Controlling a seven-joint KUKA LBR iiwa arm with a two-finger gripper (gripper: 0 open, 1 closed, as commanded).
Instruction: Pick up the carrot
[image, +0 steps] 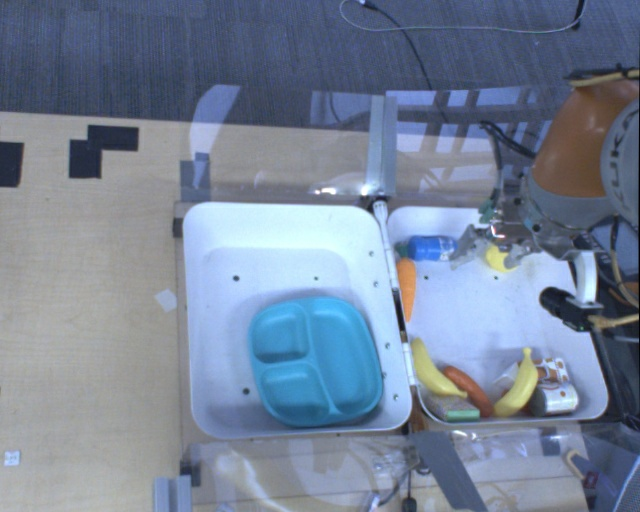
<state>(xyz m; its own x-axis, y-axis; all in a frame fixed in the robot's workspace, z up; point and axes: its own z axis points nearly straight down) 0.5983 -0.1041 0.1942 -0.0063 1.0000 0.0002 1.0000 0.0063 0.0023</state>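
Bananas (436, 368) nearest; carrot (406, 288) lengthwise along right bin's left wall; gripper (492, 240) fingers: can't tell.

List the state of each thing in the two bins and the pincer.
carrot: lying against right bin's left wall, not held
blue bottle: on its side
blue plate: flat in left bin
two bananas: lying along right bin's near wall
pincer: over right bin's far end

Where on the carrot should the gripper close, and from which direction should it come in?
Probably at the carrot's orange middle, coming straight down from above. It lies lengthwise against the right bin's left wall, green top toward the blue bottle. That wall crowds one side, so the fingers would likely need to straddle its narrow width, one slipping between carrot and wall.
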